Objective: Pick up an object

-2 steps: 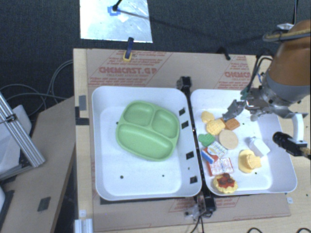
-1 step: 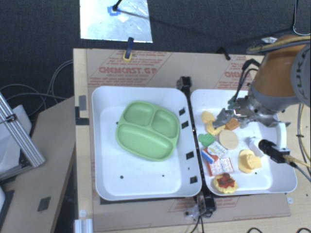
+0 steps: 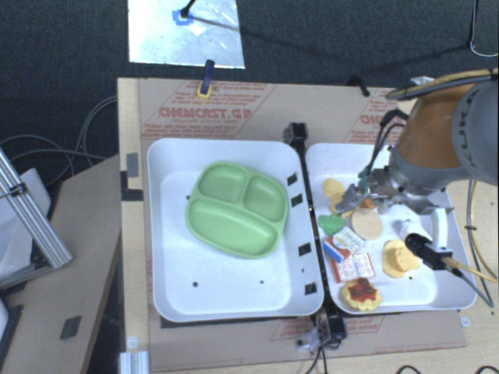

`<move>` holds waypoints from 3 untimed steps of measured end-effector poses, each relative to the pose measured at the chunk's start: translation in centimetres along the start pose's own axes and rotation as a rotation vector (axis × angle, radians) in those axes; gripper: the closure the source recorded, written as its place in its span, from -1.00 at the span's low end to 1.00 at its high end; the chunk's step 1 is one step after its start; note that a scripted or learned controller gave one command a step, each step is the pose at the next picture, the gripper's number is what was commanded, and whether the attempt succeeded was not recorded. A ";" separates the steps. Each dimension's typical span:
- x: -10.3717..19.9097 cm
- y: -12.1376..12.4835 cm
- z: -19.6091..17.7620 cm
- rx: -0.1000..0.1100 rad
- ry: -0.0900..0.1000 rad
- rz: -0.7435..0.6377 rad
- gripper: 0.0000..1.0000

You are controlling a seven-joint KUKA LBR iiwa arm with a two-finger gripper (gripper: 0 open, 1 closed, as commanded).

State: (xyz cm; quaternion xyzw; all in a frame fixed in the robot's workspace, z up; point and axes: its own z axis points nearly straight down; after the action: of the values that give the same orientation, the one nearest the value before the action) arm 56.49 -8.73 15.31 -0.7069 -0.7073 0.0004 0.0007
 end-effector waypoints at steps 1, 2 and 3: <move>-0.4 -1.0 5.0 0.001 -0.001 0.000 -1.00; -0.7 -0.5 6.2 -0.016 -0.007 0.001 -1.00; -0.8 0.1 4.5 -0.036 -0.011 0.001 1.00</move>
State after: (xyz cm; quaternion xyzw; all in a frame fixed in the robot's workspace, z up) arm 56.56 -9.54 10.78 -0.7070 -0.7070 -0.0084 -0.0159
